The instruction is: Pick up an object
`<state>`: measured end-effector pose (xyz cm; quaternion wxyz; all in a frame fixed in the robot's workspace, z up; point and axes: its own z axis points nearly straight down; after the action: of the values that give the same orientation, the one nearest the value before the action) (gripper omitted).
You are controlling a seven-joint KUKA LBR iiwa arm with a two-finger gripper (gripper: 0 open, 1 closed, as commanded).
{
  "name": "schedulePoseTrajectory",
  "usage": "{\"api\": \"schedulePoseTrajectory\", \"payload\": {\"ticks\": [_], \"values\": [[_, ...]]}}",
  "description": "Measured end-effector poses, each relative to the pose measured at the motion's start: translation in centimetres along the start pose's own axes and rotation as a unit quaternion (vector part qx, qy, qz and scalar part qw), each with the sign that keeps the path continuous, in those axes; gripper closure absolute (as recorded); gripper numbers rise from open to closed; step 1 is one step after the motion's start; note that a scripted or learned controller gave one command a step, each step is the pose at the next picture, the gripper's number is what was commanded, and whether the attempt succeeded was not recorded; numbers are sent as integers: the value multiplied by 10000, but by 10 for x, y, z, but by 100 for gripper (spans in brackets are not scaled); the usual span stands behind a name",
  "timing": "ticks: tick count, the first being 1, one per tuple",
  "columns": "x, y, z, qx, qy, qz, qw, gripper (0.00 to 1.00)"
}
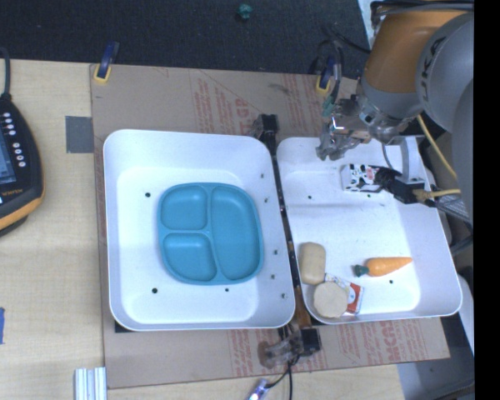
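smooth, faintly glossy white plastic in both bins (pixel 192 152). matt blue plastic for the divided plate (pixel 209 232) in the left one. brown printed cardboard (pixel 192 90) beneath, on pale wood-grain bench top (pixel 42 290). smooth orange carrot (pixel 387 266), plastic-looking, at near right. bare shiny metal on the gripper (pixel 337 140); glossy orange shell on the arm (pixel 404 44).

Two white bins (pixel 125 223), one blue plate (pixel 209 232), one carrot (pixel 387 266), one bread roll (pixel 312 262).

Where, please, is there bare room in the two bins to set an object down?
Right bin: its middle, between the claw and the carrot. Left bin: margins around the blue plate. Crowded: the right bin's near-left corner, by the bread roll.
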<state>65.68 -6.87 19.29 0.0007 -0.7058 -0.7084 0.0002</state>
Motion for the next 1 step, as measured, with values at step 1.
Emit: {"api": "schedulePoseTrajectory", "payload": {"ticks": [1], "values": [[0, 0, 1, 9, -1, 1, 10000, 0]]}}
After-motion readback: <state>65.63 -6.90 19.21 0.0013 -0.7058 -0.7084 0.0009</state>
